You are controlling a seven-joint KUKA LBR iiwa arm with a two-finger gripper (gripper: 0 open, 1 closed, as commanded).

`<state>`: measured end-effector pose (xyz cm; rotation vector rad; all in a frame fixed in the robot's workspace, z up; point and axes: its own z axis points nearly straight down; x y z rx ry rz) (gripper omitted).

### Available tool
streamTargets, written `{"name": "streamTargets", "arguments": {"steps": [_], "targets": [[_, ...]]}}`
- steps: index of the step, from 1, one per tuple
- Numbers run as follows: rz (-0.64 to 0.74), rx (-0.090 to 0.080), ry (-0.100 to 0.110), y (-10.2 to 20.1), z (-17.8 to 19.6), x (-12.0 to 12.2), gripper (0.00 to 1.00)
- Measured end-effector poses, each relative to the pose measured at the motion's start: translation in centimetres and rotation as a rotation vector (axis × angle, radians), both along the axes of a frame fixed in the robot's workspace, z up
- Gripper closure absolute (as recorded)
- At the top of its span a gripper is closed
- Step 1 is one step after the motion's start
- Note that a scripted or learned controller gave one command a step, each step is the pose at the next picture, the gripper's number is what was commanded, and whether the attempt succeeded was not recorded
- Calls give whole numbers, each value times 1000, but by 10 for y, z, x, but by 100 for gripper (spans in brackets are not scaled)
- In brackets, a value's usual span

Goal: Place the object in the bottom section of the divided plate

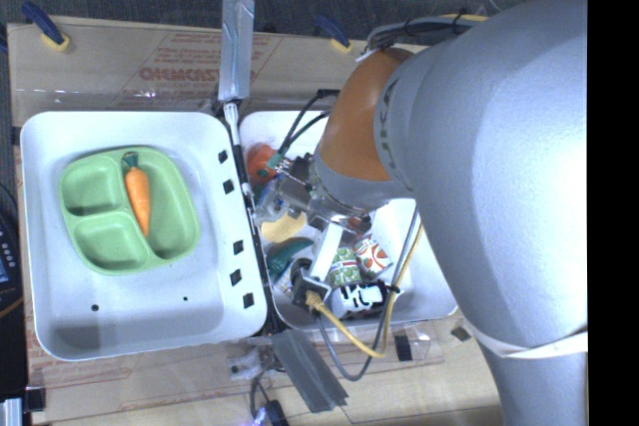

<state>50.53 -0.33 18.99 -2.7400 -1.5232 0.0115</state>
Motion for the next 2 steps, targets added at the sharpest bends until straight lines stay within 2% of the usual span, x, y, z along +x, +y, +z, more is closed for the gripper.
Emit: {"name": "streamTargets", "arguments": {"steps": [1, 2], "targets": [[-783, -5, -3, -12, 1, -12, 0], [-804, -4, -8, -35, 141, -28, 0]]}}
